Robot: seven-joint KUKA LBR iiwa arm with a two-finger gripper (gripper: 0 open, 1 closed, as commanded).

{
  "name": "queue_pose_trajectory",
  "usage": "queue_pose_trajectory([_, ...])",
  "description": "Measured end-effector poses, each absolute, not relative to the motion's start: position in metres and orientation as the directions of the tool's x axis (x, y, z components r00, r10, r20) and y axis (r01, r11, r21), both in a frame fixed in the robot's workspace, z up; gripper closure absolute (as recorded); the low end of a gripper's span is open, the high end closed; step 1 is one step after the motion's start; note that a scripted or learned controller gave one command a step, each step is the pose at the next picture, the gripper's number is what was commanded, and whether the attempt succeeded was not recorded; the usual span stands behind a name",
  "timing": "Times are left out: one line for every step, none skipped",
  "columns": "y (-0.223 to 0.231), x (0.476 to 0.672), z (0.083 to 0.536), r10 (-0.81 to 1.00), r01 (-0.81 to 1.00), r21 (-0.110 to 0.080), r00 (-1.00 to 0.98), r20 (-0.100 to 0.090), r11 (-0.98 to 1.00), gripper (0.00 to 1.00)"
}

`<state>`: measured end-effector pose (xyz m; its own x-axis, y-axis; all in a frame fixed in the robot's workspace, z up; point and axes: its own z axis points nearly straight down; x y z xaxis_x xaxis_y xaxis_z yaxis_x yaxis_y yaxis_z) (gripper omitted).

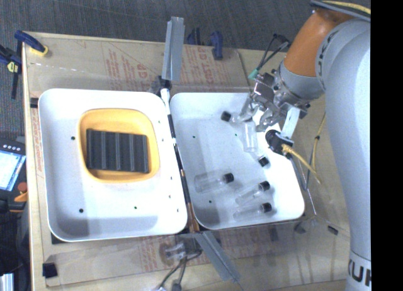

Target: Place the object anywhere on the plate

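Arm: grey with an orange band, reaching in from the right over the upper right part of the right bin.
Pincer: above the right bin's upper right area; a clear vial stands upright just under it, but I cannot tell whether the fingers are closed on it or spread.
Vials: clear tubes with black caps, all in the right bin. One lies near the upper wall just left of the pincer; three lie in the lower half, one toward the middle and two toward the lower right corner. A black cap sits alone near the right wall.
Plate: yellow, in the left bin, with a dark ribbed insert at its middle.
Tabletop: brown board under both bins.
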<state>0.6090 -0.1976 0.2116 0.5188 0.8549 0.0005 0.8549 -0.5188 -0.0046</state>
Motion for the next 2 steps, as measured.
queue_pose_trajectory([-0.13,0.59,0.218,0.964,0.964,-0.006,0.265,0.0,-0.265,1.0])
queue_pose_trajectory([-0.051,0.597,0.219,0.996,0.996,-0.007,0.089,0.0,-0.089,1.0])
